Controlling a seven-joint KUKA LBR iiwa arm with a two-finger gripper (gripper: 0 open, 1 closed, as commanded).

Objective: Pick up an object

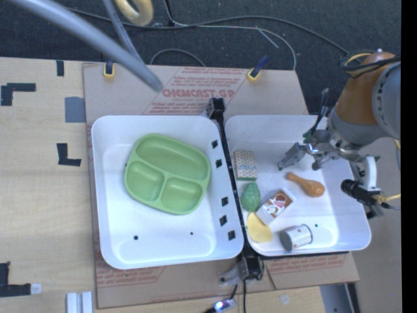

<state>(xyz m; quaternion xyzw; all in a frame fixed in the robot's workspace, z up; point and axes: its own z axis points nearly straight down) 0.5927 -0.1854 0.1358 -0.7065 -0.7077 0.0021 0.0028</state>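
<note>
Grey hand (294,156) hangs above the right bin (339,240), fingers spread, holding nothing

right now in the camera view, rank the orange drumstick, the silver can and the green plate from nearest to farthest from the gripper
From the gripper:
1. Orange drumstick, just below it in the right bin.
2. Silver can, at that bin's front edge.
3. Green plate, across the divider in the left bin.

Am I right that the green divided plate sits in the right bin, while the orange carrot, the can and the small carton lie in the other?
Not quite: the camera view shows the green divided plate in the left bin. The orange carrot, the can and the small carton lie in the right bin.
</note>
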